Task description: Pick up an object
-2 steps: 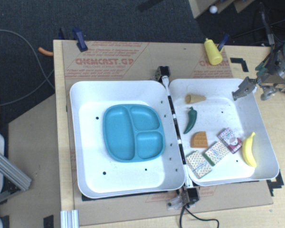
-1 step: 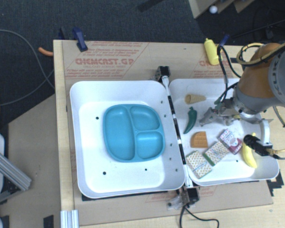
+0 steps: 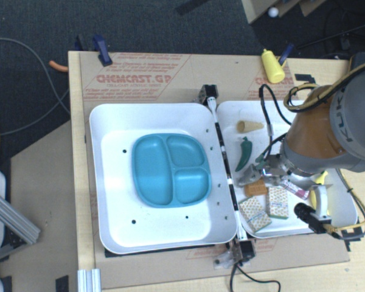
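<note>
While my gripper (image 3: 261,174) sits low in the right bin (image 3: 347,215), can't tell its state. Near edge: two crackers (image 3: 255,212), brown block (image 3: 255,189) by the tool. Farther: green pepper (image 3: 244,152), then cone (image 3: 250,126) at far edge. Reach step, I reckon; next needs a close & lift.

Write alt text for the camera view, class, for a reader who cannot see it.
A grey-and-orange robot arm reaches into the right white bin, low over small items including a green pepper and patterned packets. The left bin holds a blue divided tray.
</note>
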